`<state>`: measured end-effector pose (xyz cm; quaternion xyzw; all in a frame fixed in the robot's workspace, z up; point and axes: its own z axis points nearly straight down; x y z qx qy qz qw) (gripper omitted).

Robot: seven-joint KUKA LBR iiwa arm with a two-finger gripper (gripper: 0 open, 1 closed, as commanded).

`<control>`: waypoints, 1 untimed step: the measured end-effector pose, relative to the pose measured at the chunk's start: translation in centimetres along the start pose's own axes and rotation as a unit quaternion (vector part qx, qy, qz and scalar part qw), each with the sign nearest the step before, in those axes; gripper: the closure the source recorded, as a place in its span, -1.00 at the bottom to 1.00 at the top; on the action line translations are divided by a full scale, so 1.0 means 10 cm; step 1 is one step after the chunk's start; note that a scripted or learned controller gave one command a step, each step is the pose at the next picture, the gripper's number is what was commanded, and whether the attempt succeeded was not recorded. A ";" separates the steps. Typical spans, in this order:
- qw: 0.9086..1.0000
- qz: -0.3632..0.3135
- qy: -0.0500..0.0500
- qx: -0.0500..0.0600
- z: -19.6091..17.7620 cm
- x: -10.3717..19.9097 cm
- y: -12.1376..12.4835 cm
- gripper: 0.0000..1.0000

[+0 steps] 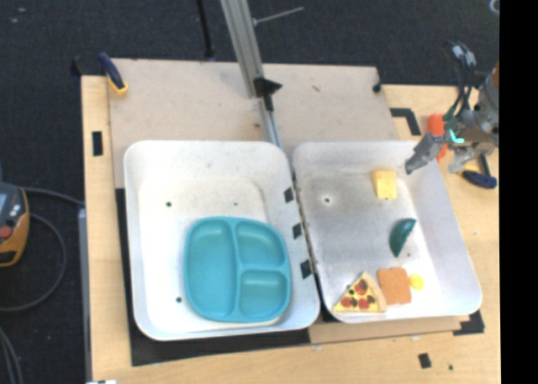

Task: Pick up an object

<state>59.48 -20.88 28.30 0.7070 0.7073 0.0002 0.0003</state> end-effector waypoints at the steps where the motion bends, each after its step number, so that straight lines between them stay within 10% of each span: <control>1: 1.000 0.000 0.000 -0.001 -0.01 0.00 0.00 -1.00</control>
